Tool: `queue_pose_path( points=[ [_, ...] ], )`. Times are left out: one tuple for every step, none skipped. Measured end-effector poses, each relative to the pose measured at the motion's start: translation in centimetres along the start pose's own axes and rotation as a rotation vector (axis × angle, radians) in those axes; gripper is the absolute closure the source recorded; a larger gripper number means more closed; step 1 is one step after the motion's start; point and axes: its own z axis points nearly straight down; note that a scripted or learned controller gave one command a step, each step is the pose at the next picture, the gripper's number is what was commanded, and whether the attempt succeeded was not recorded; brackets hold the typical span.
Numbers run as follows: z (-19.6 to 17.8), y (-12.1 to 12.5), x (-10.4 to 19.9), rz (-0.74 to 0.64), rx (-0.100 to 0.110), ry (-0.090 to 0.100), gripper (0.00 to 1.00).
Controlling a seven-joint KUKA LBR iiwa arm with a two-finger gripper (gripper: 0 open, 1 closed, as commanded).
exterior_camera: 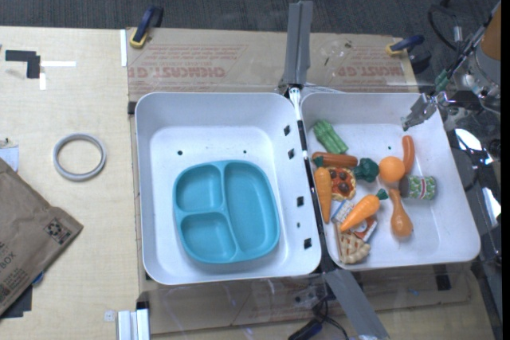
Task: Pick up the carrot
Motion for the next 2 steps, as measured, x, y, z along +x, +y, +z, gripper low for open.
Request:
queue_pose_path(
  points=[
    [11.2, -1.7, 0.3, -0.401, -0.008, -0.004, 0.0],
    [13.1, -5.0, 6.2, -0.429, -0.002, 0.0, 0.0]
  ],
)
